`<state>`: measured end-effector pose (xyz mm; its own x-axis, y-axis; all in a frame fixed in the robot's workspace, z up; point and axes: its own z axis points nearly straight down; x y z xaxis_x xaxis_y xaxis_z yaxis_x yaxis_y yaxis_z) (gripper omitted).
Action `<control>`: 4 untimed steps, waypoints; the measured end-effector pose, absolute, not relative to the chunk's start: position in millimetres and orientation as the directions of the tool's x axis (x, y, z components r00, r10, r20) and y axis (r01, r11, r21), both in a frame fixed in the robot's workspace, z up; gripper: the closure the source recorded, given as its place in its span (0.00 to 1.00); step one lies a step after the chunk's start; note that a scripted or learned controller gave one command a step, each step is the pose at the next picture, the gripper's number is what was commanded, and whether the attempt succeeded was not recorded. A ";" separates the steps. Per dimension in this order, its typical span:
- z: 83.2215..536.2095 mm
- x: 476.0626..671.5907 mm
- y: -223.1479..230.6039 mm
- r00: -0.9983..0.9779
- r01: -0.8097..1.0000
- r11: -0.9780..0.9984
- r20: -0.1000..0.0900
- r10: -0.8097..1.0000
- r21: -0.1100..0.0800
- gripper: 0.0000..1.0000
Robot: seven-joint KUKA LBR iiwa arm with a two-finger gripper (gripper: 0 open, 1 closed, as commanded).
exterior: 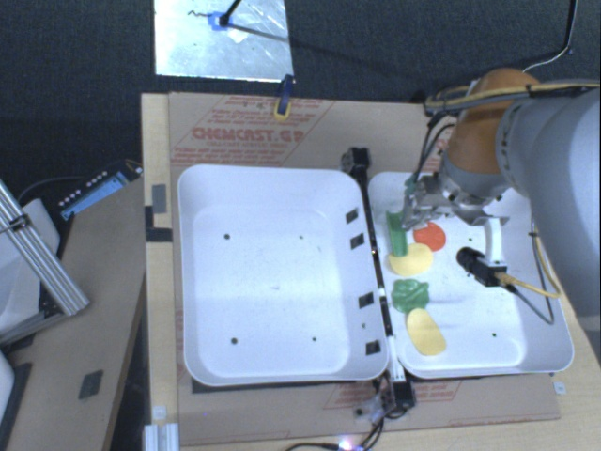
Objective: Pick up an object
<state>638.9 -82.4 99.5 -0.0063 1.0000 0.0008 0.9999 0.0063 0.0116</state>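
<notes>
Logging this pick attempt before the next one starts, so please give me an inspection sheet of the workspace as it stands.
Surface: left bin, right bin, side by side on cardboard sheet.
Job's things: in right bin, green stick, red disc, pale yellow piece, green lump, yellow oval.
Clutter: nothing seen.
Grippers: pincer low over green stick; grasp unclear.
Cables: yellow cable by wrist.
Surroundings: foil sheet, dark carpet.
</notes>
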 end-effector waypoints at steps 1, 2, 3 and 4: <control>98.9 638.6 -82.4 -0.007 1.000 0.007 0.000 1.000 0.011 0.00; 83.3 595.1 -98.1 0.001 1.000 -0.001 0.000 1.000 -0.003 0.00; 96.0 598.8 -97.1 -0.002 1.000 0.002 -0.001 1.000 0.005 1.00; 343.1 649.3 -110.5 -0.006 1.000 0.006 -0.005 1.000 0.022 1.00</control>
